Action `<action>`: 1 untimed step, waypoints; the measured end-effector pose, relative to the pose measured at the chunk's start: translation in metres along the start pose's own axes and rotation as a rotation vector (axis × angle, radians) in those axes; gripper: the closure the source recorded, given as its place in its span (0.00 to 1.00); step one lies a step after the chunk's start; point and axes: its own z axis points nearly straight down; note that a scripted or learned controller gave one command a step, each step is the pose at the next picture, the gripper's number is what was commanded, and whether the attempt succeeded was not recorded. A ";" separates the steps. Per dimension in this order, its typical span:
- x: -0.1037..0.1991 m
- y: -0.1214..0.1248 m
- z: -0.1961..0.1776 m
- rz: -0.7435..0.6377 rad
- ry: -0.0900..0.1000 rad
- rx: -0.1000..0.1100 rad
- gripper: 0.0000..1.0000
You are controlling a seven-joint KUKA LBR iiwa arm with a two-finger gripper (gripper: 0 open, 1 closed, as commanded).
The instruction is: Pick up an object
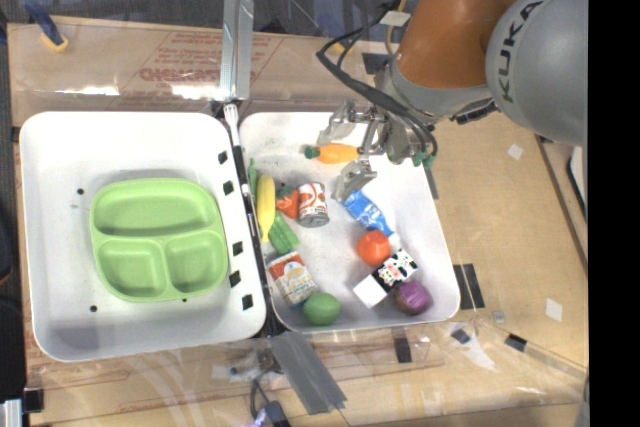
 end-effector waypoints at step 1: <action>0.016 0.009 0.129 0.078 0.002 -0.001 0.00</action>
